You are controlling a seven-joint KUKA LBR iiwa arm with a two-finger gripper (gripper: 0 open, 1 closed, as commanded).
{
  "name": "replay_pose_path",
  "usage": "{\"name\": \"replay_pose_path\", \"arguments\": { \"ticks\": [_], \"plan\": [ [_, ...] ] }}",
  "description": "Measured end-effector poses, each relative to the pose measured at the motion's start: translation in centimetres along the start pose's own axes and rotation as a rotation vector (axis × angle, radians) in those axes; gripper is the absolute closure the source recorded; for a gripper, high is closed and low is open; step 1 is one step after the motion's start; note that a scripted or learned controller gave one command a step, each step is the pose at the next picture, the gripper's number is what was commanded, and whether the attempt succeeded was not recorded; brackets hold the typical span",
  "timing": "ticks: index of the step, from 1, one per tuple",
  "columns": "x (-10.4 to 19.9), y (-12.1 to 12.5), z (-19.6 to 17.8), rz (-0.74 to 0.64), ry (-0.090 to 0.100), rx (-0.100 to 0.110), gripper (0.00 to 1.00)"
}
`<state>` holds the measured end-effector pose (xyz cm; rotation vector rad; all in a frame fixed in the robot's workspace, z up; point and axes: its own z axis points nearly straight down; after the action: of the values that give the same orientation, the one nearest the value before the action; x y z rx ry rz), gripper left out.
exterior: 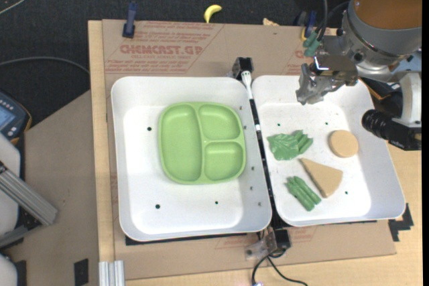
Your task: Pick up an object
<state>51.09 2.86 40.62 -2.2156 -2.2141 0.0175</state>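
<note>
My gripper (312,94) hangs over the upper part of the right bin (375,204), its fingers close together with nothing seen between them. Below it lie a leafy green piece (289,145), a round tan disc (343,143), a tan wedge (323,176) and a bundle of green beans (302,192). The leafy piece sits a short way below and to the left of the fingertips.
The left bin (134,211) holds a green divided plate (201,142). A black clip (242,67) sits at the top of the seam between the bins. Both bins rest on a cardboard sheet (167,47). A small yellow banana (212,11) lies beyond the board.
</note>
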Motion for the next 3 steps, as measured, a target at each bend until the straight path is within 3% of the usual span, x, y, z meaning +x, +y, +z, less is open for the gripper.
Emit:
{"name": "replay_pose_path", "arguments": {
  "ticks": [1,2,3],
  "plan": [
    [3.2,-3.3,5.5,-0.004,0.002,-0.005,1.0],
    [-0.1,2.0,17.0,0.004,0.0,-0.006,1.0],
    [-3.0,-1.4,1.6,0.002,0.002,-0.034,1.0]
  ]
}}
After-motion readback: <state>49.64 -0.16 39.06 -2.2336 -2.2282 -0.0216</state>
